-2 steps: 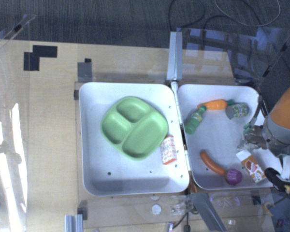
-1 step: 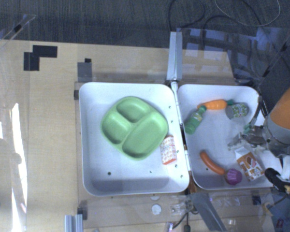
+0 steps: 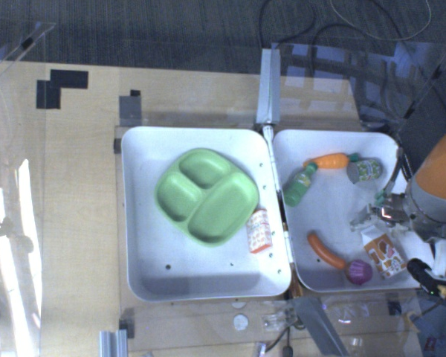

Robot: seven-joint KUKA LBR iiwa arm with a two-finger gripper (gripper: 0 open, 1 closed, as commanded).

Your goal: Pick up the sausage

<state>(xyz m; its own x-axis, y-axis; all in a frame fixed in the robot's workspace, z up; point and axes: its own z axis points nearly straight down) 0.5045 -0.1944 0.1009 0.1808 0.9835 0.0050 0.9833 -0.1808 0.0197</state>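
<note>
the sausage (image 3: 327, 251) lies flat in the right bin (image 3: 334, 195), toward its near edge, long axis running from upper left to lower right. its lower end sits just beside a purple ball (image 3: 359, 272). a printed packet (image 3: 384, 256) lies right of the sausage, near the ball.

the arm (image 3: 440, 181) enters from the right, orange band visible. the claw (image 3: 373, 215) hangs over the right side of the right bin, above the packet and up-right of the sausage, apart from it. nothing seen between its fingers; whether they are spread or closed cannot be told.

far side of the right bin: a green bottle (image 3: 299, 184), a carrot (image 3: 328, 161) touching the bottle's cap end, a green-labelled can (image 3: 365, 170) just right of the carrot.

left bin (image 3: 145, 259): a green divided plate (image 3: 207, 195) in the middle, a small red-and-white bottle (image 3: 259, 230) against the right wall. both bins rest on the wooden surface (image 3: 74, 222).
</note>
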